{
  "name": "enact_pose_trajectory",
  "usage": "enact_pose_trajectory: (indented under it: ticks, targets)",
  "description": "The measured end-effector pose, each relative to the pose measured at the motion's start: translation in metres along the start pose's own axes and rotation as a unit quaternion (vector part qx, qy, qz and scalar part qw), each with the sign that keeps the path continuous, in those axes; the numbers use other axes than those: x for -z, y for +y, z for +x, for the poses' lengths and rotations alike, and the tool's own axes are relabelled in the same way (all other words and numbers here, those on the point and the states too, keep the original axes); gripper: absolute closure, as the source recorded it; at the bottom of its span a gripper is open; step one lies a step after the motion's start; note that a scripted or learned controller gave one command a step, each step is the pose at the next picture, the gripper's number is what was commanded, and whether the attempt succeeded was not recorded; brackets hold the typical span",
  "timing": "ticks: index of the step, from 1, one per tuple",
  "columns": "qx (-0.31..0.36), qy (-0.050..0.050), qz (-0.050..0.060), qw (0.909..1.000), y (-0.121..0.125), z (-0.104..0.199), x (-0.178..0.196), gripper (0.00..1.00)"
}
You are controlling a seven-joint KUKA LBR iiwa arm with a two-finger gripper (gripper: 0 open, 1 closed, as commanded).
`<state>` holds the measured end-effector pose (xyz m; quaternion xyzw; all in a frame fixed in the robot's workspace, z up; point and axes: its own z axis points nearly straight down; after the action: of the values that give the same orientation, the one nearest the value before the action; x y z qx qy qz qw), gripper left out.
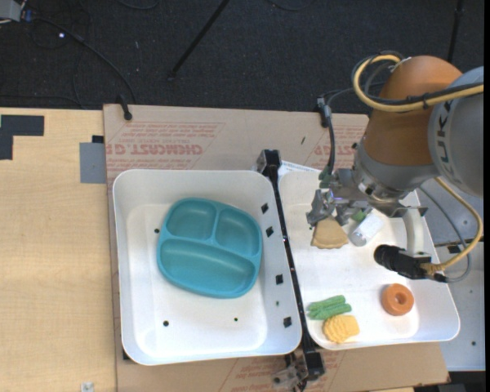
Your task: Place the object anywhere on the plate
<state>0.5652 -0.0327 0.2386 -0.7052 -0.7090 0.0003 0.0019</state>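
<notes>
Two white bins point(139, 219), teal plate point(209, 247) in left, mirrored "CHEMCAST" cardboard point(167, 145), gripper point(333, 216) over tan piece point(329, 235), grip state unclear

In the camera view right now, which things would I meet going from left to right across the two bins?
Teal plate → green toy vegetable → orange ring. I leave out the tan piece and the yellow corn, since they overlap the green one sideways.

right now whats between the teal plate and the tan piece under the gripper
In the camera view, the two bins' adjoining walls with black clips run between the teal plate and the tan piece; otherwise bare white bin floor.
</notes>
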Motion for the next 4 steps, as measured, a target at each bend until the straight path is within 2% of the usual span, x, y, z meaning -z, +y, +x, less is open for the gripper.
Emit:
enact_pose_trajectory:
  ticks: [2, 3, 4]
  targets:
    - [0.000, -0.001, 0.000, 1.0000, 0.020, 0.098, 0.000, 1.00]
    - [0.000, -0.001, 0.002, 1.0000, 0.019, 0.156, -0.017, 1.00]
    - [-0.002, -0.001, 0.000, 1.0000, 0.016, 0.165, -0.002, 1.00]
